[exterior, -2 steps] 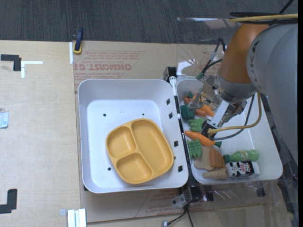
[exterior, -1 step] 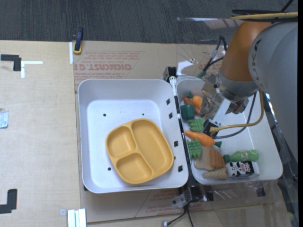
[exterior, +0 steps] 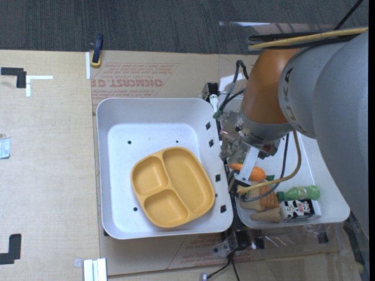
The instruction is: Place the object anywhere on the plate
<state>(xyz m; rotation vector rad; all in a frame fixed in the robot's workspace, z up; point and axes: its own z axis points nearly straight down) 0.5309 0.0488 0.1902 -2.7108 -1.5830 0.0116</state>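
1. An orange plastic carrot with a green top point(exterior: 255, 174) lies in the right white bin point(exterior: 328, 180), among toy food — a green bottle point(exterior: 300, 192) and a tan bread-like piece point(exterior: 266, 202).
2. The gripper point(exterior: 241, 157) hangs just over the carrot (its finger state I cannot tell).
3. The yellow three-compartment plate point(exterior: 172, 186) sits in the left white bin point(exterior: 117, 157), well apart.

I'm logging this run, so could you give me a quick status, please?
Gripper low in right bin, among toy food. Yellow plate in left bin, bare. Nothing blocking it.
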